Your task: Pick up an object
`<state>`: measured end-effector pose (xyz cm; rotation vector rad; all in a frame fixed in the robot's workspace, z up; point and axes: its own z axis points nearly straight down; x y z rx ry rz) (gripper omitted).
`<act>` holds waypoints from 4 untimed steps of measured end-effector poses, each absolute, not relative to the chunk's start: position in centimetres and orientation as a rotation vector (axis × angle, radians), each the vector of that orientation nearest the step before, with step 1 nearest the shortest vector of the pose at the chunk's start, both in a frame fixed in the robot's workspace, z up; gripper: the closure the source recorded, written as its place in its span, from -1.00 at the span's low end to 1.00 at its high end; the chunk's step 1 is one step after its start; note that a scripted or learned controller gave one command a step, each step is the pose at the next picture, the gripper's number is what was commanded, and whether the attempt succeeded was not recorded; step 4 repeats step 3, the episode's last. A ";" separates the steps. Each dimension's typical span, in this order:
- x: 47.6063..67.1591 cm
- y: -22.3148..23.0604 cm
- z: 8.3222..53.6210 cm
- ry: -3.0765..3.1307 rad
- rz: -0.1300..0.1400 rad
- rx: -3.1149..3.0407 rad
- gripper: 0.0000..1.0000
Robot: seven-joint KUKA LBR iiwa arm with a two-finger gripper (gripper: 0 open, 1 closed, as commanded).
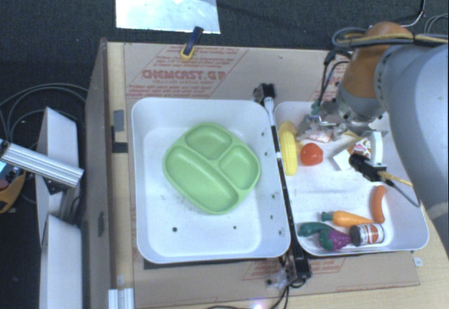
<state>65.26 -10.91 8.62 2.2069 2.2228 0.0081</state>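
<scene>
**Fig. Pick-up task, early stage.** We see two white bins side by side at mid-frame. The left bin (151,181) holds a green divided plate (212,168). The right bin (410,230) carries the loose objs.:
- a yellow corn cob (287,148) along its left wall
- a red tomato (311,154) just beside the cob
- a white block (342,159) to the right of the tomato
- twd. the lower right of the frame, a reddish sausage (379,202), a carrot (351,218), a green-and-purple veg. piece (326,234) and a small can (369,234) on its side

The gripper (321,125) hangs low over the upper part of the right bin, just above the tomato in the frame. The grey arm (414,111) enters from the upper right. A small pale item (319,135) lies under or against the gripper, too blurred to name. We cannot tell whether the pincer is apart or together, since its tip is lost in clutter & shadow. We cannot confirm any obj. held in it.

**Status, as we judge it:** the approach looks done or nearly so; grasp & lift are not yet done. Every obj. we can name rests on the bin floor. Likeliest targets, by nearness, are the pale item, the tomato or the cob. Left to do: clamp on one obj. and raise it clear of the bin.
</scene>
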 end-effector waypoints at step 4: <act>58.8 -8.9 9.7 2.217 0.004 2.214 1.00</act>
